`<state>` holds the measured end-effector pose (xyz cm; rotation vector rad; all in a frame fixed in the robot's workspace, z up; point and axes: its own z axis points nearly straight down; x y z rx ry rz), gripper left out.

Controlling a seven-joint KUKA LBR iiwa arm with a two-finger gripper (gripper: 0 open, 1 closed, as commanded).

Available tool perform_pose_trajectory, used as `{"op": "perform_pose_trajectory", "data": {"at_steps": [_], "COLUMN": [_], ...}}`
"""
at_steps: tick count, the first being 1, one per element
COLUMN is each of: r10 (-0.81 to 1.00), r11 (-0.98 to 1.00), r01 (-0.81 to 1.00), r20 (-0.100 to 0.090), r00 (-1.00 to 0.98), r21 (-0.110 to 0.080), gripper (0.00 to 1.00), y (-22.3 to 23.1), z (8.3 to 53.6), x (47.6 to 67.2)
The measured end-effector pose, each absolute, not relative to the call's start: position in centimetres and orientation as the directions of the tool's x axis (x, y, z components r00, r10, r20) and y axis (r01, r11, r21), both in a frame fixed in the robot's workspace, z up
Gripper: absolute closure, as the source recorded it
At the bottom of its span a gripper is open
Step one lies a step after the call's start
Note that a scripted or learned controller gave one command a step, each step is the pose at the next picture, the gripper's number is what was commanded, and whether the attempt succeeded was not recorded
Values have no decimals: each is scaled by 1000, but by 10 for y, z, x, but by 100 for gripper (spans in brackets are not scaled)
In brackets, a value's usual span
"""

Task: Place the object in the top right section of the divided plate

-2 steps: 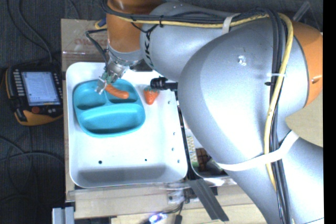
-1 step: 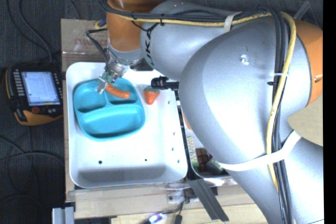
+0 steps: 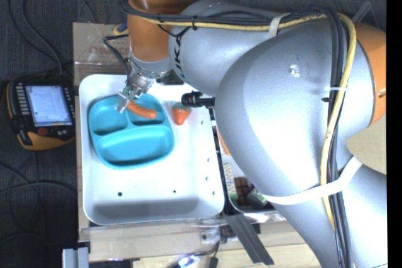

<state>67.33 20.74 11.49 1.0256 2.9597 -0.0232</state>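
A small, light, smooth orange plastic carrot point(image 3: 142, 112), probably slippery, is seen in the blue divided plate's point(image 3: 135, 147) top right section; gripper point(image 3: 129, 97) jaw state cannot be told.

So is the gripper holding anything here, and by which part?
Cannot be told. The gripper sits at the left end of the carrot over the plate, but a grip isn't clear.

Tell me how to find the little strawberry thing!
Look at the left white bin, the one with the blue divided plate in it. Just off the plate's right edge, on the bin floor, sits the small red strawberry. Unlike the long orange carrot lying on the plate, it is short, round and green-topped.
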Motion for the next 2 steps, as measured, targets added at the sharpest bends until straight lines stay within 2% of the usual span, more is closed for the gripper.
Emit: {"op": "perform_pose_trajectory", "data": {"at_steps": [1, 2], "r10": [539, 303], "r11": [842, 953], "r01": [539, 303], "r20": [-2, 1], "r00": [-842, -953], "r21": [-3, -3], "gripper": [100, 100], "y": [214, 218], "z": [146, 125], "x": [637, 606]}}
